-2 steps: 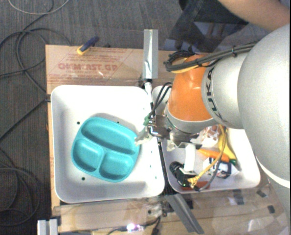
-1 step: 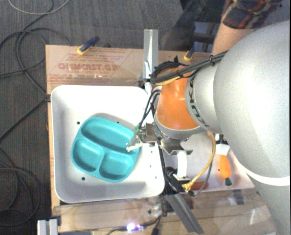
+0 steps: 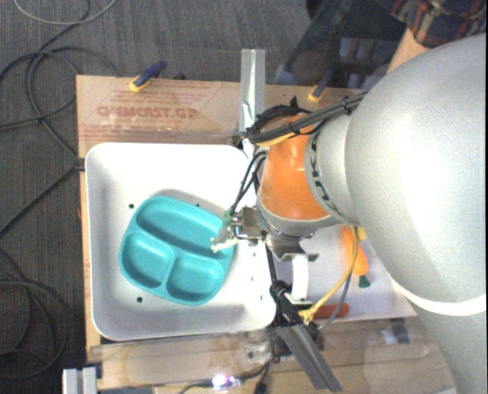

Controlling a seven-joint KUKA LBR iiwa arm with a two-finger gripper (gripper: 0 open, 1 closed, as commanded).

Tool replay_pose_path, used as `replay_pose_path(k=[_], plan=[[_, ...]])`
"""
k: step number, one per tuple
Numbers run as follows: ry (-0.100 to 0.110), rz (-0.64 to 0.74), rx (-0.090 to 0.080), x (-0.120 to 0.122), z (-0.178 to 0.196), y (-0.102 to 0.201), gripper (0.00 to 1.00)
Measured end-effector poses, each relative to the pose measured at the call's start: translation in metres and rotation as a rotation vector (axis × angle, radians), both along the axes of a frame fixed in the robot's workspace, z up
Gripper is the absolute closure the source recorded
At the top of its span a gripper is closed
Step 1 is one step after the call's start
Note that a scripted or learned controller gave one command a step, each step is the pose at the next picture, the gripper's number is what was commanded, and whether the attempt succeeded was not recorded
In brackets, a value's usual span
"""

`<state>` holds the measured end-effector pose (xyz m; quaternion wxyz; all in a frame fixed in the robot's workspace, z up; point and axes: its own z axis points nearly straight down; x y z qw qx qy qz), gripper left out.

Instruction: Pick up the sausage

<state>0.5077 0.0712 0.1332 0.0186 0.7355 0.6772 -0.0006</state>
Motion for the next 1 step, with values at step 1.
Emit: replay_pose_path(k=[1], plan=[[-0.010, -0.091, 0.001, 0.0022, -0.0007, 0.0022, 0.00]])
